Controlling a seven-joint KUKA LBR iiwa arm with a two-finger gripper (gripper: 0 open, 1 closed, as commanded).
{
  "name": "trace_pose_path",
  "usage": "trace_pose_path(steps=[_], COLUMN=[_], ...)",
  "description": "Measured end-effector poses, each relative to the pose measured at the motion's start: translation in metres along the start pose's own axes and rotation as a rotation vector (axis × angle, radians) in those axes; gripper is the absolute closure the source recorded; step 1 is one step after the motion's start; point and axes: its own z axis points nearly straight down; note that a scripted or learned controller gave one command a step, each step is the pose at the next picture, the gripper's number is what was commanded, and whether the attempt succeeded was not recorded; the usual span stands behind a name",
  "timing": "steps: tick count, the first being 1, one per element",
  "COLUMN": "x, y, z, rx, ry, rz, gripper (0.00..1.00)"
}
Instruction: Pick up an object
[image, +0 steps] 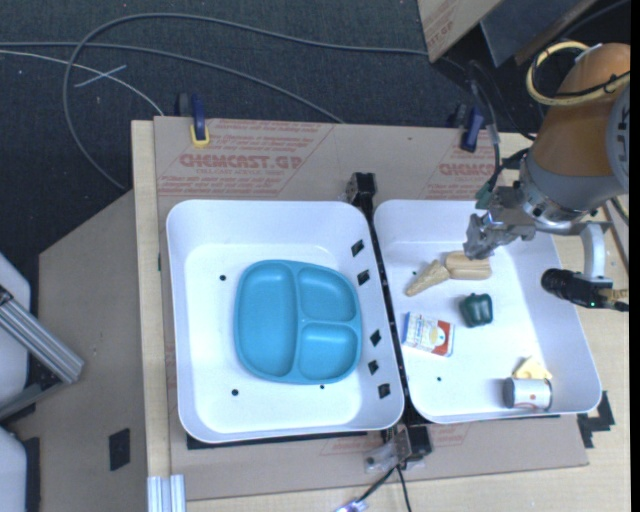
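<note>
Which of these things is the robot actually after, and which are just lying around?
For the job, in the right bin:
gripper, above the tan piece
tan wooden piece
green object
small packet
small can

Lying about:
blue divided plate in the left bin
blue clamps

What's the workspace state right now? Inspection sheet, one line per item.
Surface: two shallow white bins, left bin and right bin, on a cardboard-covered bench.
Job's things: in the right bin, a tan wooden piece, a dark green small object, a flat red-and-white packet, a small grey-and-yellow item.
Clutter: a blue divided plastic plate in the left bin.
Grippers: gripper low over the far end of the tan wooden piece; nothing seen held.
Cables: thin grey cables on the dark floor behind the bench.
Surroundings: blue clamps on the far bench edge; a cardboard box at the top.
</note>
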Motion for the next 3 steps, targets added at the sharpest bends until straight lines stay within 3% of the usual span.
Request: trace_pose_path(steps=[2,3], x=[0.115,0.162], y=[-0.018,-0.024], z=[0.008,-0.007], rx=[0.0,-0.004], ry=[0.0,-0.001], rz=[0.0,0.0], gripper=[1.0,1.0])
